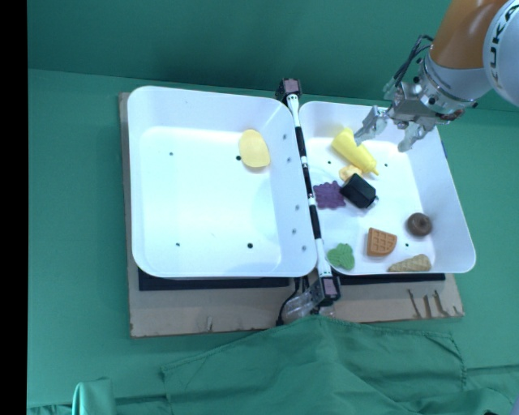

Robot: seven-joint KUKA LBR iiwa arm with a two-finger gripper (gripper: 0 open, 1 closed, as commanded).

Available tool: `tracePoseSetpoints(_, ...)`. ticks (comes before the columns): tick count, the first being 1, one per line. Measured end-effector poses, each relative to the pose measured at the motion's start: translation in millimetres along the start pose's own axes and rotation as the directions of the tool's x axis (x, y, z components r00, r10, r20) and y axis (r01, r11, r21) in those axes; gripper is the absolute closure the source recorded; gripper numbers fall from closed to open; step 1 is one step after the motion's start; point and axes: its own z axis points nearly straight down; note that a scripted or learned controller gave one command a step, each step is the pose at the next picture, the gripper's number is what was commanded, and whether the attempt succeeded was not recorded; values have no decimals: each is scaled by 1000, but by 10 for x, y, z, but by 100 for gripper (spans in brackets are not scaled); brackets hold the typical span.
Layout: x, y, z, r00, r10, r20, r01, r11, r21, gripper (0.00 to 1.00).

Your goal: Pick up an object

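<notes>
Nearest the camera, crumpled green cloth [324,369] covers the front of the bench [73,203]. Behind it a brown cardboard sheet [203,312] lies under both bins.

Right bin [454,219], front row: green broccoli-like piece [341,256] at the front left corner, orange waffle piece [381,242] just right of it, tan cone-shaped piece [410,263] against the front wall. Brown donut [418,224] sits a bit further back, toward the right wall, apart from the waffle.

Mid bin: purple grape cluster [328,194] near the divider, black block [358,191] just beside it on the right, looks touching or nearly so. A small yellow-orange piece [350,172] sits right behind the black block. Yellow elongated object [355,151] lies tilted in the back half, running diagonally from back left to front right.

Left bin [162,235]: one yellow oval piece [254,149] in the back right area, well apart from everything else.

Far back right: gripper [388,130] hangs over the rear of the right bin, jaws spread wide, nothing between the fingers. One fingertip [362,133] is just beside the back end of the yellow elongated object; contact cannot be told. Grey arm with orange band [466,24] enters from the top right.
</notes>
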Motion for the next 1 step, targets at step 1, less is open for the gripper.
tracePoseSetpoints(1, -131, 97, 918, 1000, 2, 0, -2, 1000, 8, 0)
